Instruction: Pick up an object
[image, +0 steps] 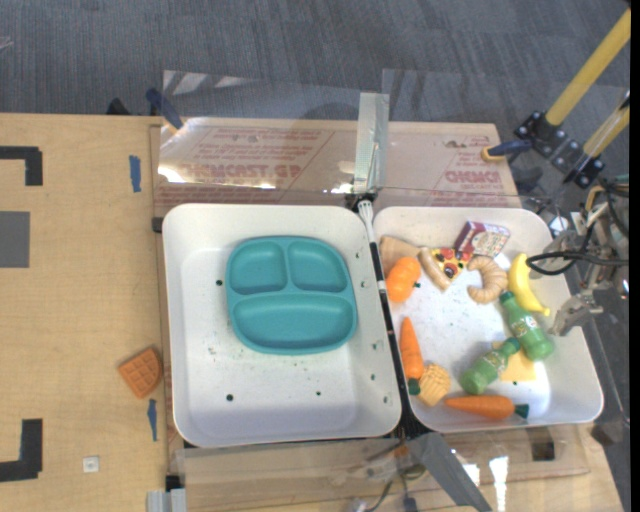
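The right bin (585, 395) holds several toy foods. An orange (403, 279) and a pizza slice (443, 265) lie near its back left, beside a croissant (488, 281). A banana (523, 283) sits by the right wall, and a pink packet (483, 240) lies at the back. Two green bottles (526, 326) (485, 369) lie at the right, over a yellow wedge (521, 370). One carrot (411, 346) lies along the left wall, another carrot (481, 406) along the front. A waffle cone (433, 384) rests between them.
The left bin (190, 400) holds a teal divided plate (290, 295). A small waffle toy (141, 371) lies on the wooden bench left of the bins. Cables and yellow poles (590, 65) crowd the right edge. A clear sheet stands behind both bins.
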